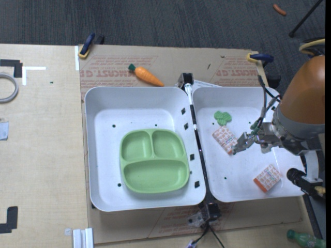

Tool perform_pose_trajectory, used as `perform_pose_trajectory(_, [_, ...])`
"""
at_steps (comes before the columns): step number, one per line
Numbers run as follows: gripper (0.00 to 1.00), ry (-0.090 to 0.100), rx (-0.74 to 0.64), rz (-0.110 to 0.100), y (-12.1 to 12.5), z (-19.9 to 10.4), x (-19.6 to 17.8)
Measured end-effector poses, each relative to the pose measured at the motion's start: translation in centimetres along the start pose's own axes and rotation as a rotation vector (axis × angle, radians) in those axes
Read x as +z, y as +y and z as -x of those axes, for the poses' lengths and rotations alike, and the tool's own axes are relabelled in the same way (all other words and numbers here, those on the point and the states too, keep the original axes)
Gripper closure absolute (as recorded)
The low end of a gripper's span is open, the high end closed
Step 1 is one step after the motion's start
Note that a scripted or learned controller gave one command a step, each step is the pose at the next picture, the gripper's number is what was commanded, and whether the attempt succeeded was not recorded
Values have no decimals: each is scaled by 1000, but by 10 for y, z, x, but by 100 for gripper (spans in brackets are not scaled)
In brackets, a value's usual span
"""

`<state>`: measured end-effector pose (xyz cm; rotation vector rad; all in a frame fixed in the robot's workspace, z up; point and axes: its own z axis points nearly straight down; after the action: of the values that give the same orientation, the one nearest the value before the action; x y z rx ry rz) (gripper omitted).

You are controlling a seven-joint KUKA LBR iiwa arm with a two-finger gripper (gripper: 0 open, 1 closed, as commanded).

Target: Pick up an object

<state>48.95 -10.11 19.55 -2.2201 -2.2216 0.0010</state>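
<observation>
Camera view, from above at a slant. Approach step, by the look of it: gripper (242, 143) low in the right bin (243, 187), just beside the patterned packet (224, 138), perhaps touching its lower right edge. Cannot tell whether clenched or released; too small and dark against the wrist to judge. Nothing visibly grasped. Packet lying flat and tilted on the bin floor, near the bin's left wall, below the small green piece (223, 118).

Next move, as a judgement: centre over the packet, straddle its narrow sides, close, then lift straight up. Flat, thin thing on a smooth floor, so likely to slide away or slip out on a glancing contact; a low, square descent called for.

Other candidates in the same bin: a second packet (267, 178) with an orange edge, near the bin's right side and well apart from the first. Green piece close above the first packet, near enough to be nudged on a wide approach.

Left bin (98, 154) bearing a green divided plate (154, 160), well apart from the work. Divider between the bins just left of the packet, limiting room on that side. Toy carrot (146, 75) on the cardboard behind the bins, blue clamps (87, 44) at the cardboard's corners, table (41, 164) to the left; none in the way.
</observation>
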Motion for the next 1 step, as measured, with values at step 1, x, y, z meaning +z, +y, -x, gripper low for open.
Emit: perform_pose_trajectory(1, [0, 0, 101, 0, 68, 8, 103])
